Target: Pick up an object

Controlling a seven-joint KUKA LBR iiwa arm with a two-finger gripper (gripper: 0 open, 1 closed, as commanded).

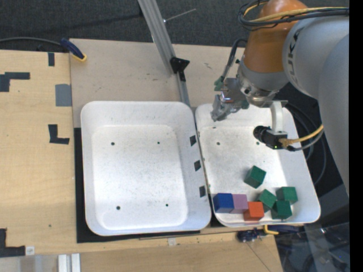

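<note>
The blocks lie in the right bin [295, 152], all gathered at its near end: a green block [255, 176] stands a little apart, and behind it, along the near rim, there is a row with a blue block [223, 202], a purple block [240, 202], an orange block [255, 210] and more green ones. The gripper [221, 111] is at the opposite, far end of this same bin, near the corner beside the left bin [136, 163]. So every block lies from the gripper toward the near rim and slightly to the right, well apart from it. The single green block is the nearest. Whether the fingers are released or clenched I cannot tell; nothing is seen between them.
</note>
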